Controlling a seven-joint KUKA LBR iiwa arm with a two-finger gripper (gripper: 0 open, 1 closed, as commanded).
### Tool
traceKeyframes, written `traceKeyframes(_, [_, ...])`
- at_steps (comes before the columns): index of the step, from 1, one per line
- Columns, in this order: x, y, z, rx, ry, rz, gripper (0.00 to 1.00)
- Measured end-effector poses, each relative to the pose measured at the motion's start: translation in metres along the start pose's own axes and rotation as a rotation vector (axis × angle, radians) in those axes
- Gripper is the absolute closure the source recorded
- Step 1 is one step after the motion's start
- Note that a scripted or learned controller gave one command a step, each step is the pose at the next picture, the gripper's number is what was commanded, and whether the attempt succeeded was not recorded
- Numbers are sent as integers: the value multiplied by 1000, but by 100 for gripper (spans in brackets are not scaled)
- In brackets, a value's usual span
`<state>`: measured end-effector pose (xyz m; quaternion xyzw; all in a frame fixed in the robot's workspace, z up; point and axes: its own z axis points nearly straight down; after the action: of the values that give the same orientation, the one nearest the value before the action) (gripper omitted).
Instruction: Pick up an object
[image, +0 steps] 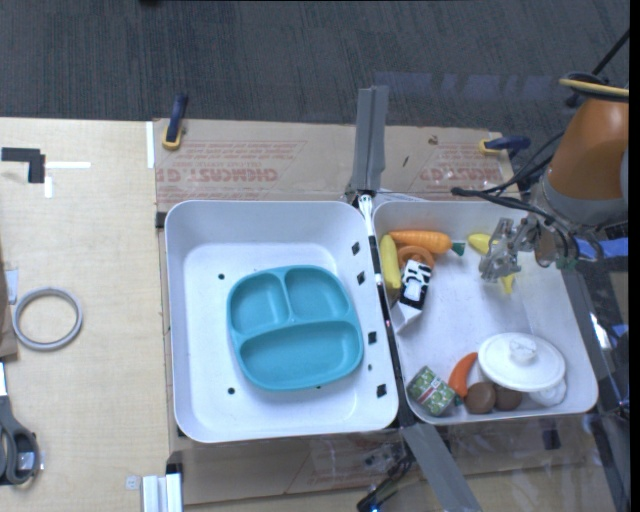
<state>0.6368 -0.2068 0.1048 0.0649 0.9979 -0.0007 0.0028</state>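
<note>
My gripper hangs over the back right part of the right bin. A yellow object peeks out at its left side, with a yellow sliver just below the gripper. An orange carrot lies at the back left of this bin, next to a yellow banana-like piece and a black and white carton. At the front sit a green packet, a small carrot, a brown round item and a white lidded pot.
The left bin holds a blue divided plate. A grey divider post stands between the bins at the back. On the wooden bench to the left lie a grey tape ring and scissors.
</note>
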Motion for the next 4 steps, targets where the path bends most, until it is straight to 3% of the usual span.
traceKeyframes(1, [0,0,0,0,0,0,0])
traceKeyframes(2, [8,-7,15,-2,6,99,0])
traceKeyframes(3, [6,-6,8,-1,4,96,100])
traceKeyframes(4, [6,-6,8,-1,5,96,0])
